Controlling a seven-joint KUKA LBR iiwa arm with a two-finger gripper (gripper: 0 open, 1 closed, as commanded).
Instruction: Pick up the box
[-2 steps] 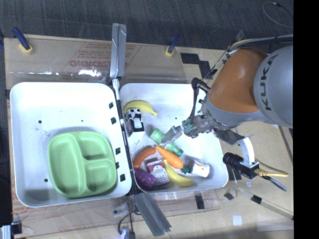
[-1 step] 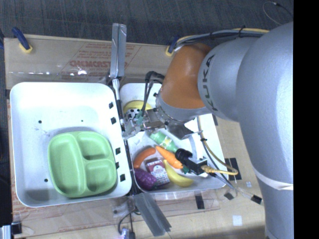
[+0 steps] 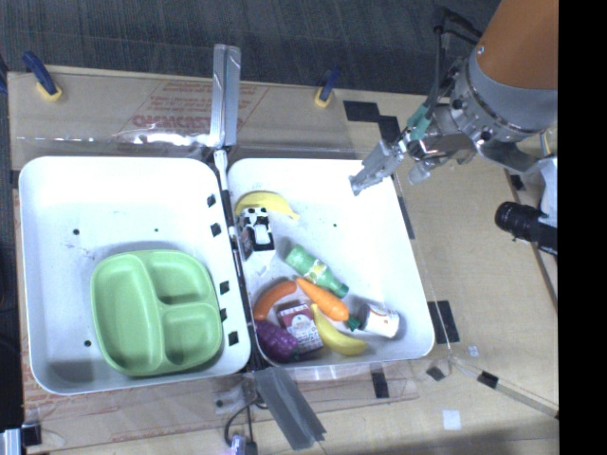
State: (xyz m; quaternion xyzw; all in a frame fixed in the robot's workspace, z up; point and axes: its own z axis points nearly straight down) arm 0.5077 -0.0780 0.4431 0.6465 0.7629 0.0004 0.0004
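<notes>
1. The surface [image 3: 474, 254] is tan, seen from above at a slant, with two shallow white bins side by side on it.
2. The arm [image 3: 517, 55] comes in from the upper right; its orange band is cut off by the top edge, with grey wrist parts below it.
3. The left bin [image 3: 57, 197] holds a pale green divided tray [image 3: 156, 311] with three compartments, lying in the bin's near half.
4. The right bin [image 3: 379, 245] holds a cluster of toy food and small items, mostly in its near left part.
5. The end effector [image 3: 365, 180] hangs over the right bin's far right corner, pointing down and to the left. Nothing is seen between its fingers; how far apart they stand is too blurred to tell.
6. A yellow banana [image 3: 266, 203] lies near the far left of the right bin; a second banana [image 3: 337, 337] curves along the near side.
7. A green bottle [image 3: 313, 268] lies slanted mid-bin, with an orange carrot [image 3: 322, 300] just beside it.
8. The box [image 3: 300, 324], small and dark red with a pale label, lies in the near left of the right bin, wedged among the food. Its long axis seems to run from far left to near right, though its edges are partly hidden.
9. A purple item [image 3: 277, 341] touches the box's near side; its kind is hard to make out.
10. A small black and white object [image 3: 255, 228] sits by the bin's left wall, too small to identify.
</notes>
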